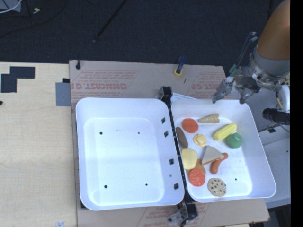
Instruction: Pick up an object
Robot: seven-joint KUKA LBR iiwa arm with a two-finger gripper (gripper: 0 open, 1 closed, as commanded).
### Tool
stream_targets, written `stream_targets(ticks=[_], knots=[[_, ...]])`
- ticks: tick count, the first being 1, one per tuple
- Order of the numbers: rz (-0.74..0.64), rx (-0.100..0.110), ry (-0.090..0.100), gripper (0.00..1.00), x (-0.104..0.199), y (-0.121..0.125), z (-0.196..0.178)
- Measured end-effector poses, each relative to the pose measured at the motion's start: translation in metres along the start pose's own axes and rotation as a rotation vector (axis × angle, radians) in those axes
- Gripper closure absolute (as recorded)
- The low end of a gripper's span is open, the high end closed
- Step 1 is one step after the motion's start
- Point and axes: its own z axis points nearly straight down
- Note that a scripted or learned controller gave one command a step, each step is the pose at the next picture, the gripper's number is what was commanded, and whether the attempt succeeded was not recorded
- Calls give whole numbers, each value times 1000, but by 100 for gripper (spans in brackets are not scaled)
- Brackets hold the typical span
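Note:
The right bin (258,145) holds several toy foods: a red-orange disc (190,125), a tan wedge (209,119), a yellow corn cob (224,131), a green ball (234,140), a brown stick (182,137), a small yellow piece (200,139), a beige triangle (211,153), a sausage (218,163), a yellow lump (189,158), an orange slice (197,177) and a cookie (217,187). My gripper (232,96) hangs open above the bin's far right rim, with nothing between its fingers.
The left bin (87,126) stands beside the right one, joined by a black divider strip (171,141). Both rest on cardboard (123,79) over a pale wooden bench. A blue and yellow clip (179,66) lies behind the bins.

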Motion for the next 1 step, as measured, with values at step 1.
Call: stream_targets(ticks=[1], knots=[[-3, -7, 0, 0, 42, 12, -81]])
